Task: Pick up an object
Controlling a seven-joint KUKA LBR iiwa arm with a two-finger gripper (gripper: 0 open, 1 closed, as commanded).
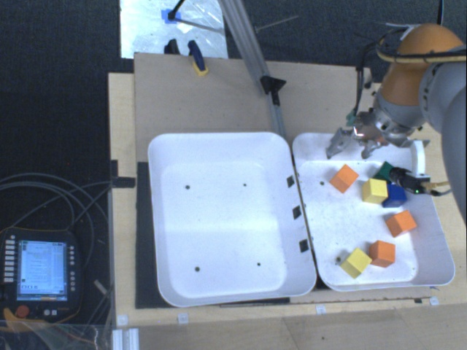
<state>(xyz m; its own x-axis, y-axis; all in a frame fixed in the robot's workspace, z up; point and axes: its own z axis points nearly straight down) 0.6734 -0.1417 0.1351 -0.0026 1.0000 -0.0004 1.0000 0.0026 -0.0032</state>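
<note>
The right bin [321, 224] holds several small blocks: an orange one [344, 178] near its back, a yellow one [374, 190], a blue one [395, 195], a green one [384, 170], an orange one [400, 222], another orange one [381, 253] and a yellow one [357, 262] near the front. My gripper [353, 146] hangs over the bin's back edge, above and just behind the first orange block. Its fingers are spread apart with nothing between them.
The left bin [219, 217] sits beside the right one, with clips along the shared edge. A slanted metal pole [248, 42] crosses the back of the bench. A teach pendant [36, 268] lies at the far left off the bench.
</note>
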